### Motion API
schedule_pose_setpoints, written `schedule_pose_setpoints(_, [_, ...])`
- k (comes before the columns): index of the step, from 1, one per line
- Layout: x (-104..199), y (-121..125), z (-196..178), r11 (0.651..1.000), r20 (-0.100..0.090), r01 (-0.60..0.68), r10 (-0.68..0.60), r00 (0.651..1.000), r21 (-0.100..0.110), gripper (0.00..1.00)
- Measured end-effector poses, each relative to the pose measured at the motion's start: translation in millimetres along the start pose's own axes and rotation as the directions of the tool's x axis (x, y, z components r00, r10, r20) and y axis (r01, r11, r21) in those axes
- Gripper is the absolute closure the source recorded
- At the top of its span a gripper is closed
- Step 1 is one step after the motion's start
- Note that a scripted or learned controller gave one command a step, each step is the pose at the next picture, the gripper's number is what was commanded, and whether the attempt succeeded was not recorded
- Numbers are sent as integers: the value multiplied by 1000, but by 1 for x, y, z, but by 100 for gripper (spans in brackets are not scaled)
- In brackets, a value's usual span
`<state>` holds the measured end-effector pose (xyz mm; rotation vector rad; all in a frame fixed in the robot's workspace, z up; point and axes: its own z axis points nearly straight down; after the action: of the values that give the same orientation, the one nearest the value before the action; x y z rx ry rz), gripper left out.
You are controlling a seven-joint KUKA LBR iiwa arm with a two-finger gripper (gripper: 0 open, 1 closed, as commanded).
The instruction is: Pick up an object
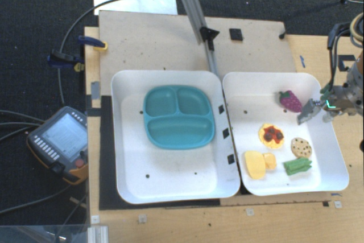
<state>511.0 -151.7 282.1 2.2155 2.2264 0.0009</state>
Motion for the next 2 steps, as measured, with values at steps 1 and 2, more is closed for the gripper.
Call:
schedule_pose_setpoints(1, [0, 0, 0, 1000, 0, 0, 0, 1000, -1, 0])
schedule_pose_setpoints(2, [0, 11, 53, 1000, 0, -3, 3, 1000, 2, 0])
